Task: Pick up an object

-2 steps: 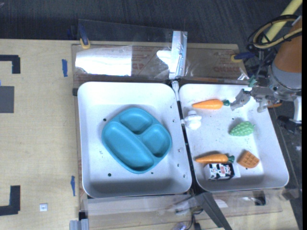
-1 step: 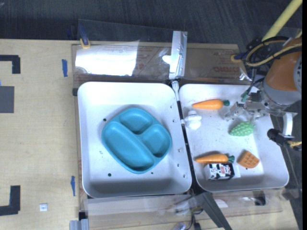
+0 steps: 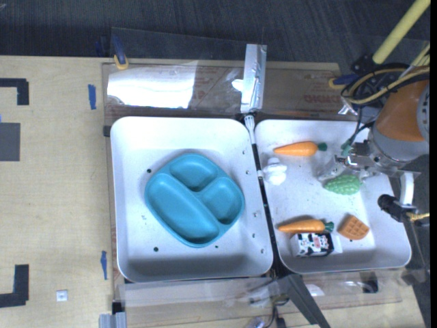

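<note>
arm: grey with an orange band, reaching in from the right over the right bin (image 3: 396, 248).
jaws (image 3: 348, 168): low over the upper right part of the right bin; whether they are open or closed cannot be told, and nothing is seen between them.
green object (image 3: 343, 184): a knobbly green piece lying right under the jaws, touching or nearly touching them; which one cannot be told.
upper carrot (image 3: 296, 149): lies flat, just left of the jaws and a little further back.
white object (image 3: 275, 174): small, left of the jaws, by the bin's left wall.
lower carrot (image 3: 302, 225): in front of the jaws and to their left.
waffle piece (image 3: 354, 228): orange, in front of the jaws.
milk carton (image 3: 314, 244): black and white, lying down in front of the lower carrot.
left bin (image 3: 130, 183): well left of the jaws, holds a blue divided plate (image 3: 194, 198).
counter (image 3: 48, 183): pale wood, carrying both bins.
</note>
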Controlling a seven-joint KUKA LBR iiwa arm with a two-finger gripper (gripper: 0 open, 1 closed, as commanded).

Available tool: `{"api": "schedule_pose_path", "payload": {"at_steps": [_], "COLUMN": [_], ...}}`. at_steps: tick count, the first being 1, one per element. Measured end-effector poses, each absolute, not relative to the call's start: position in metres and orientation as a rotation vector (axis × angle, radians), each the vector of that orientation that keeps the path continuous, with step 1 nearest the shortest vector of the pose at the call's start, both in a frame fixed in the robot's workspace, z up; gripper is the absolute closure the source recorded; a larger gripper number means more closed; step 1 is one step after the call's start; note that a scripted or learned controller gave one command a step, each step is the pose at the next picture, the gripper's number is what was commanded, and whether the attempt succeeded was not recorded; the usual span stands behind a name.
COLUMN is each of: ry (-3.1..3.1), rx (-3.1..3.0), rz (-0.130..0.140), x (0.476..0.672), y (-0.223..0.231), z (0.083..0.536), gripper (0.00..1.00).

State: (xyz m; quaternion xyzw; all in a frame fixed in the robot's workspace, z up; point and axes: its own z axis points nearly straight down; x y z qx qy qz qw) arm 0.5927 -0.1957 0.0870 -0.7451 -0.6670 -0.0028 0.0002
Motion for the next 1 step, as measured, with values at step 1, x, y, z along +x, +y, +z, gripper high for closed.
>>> {"api": "schedule_pose_path", "payload": {"at_steps": [1], "ry": [-2.136], "rx": [-2.307], "rz": [-0.003], "x": [0.5767], "y": [-0.1784], "z": [0.0869], "gripper": [0.00]}}
